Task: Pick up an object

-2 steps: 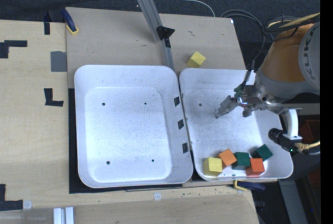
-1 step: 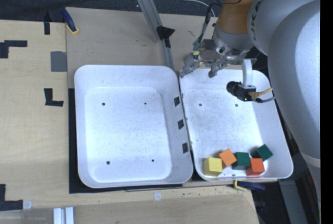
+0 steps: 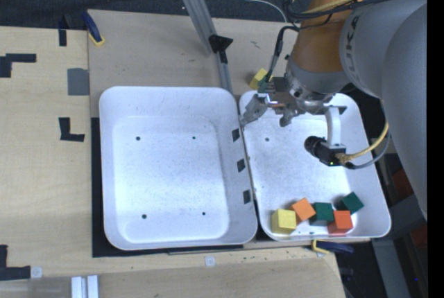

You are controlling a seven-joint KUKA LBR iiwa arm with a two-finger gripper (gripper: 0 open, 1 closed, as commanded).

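Several small blocks lie clustered at the near end of the right bin [image 3: 361, 151]: a yellow block [image 3: 284, 220], an orange block [image 3: 303, 208], a green block [image 3: 323, 212], a red block [image 3: 342, 220] and a dark green block [image 3: 352, 202]. My gripper [image 3: 268, 114] hangs over the far left part of that bin, well away from the blocks. Its two fingers stand apart and open, with nothing between them. The orange-banded wrist [image 3: 322, 26] sits above it and hides the bin's far edge.
The left bin [image 3: 114, 151] lies beside the right one, their rims meeting in the middle. A slanted metal pole [image 3: 198, 2] stands behind the bins. A small yellow piece [image 3: 260, 76] sits just beyond the right bin's far corner. A black cable fitting [image 3: 326, 150] hangs off the wrist.
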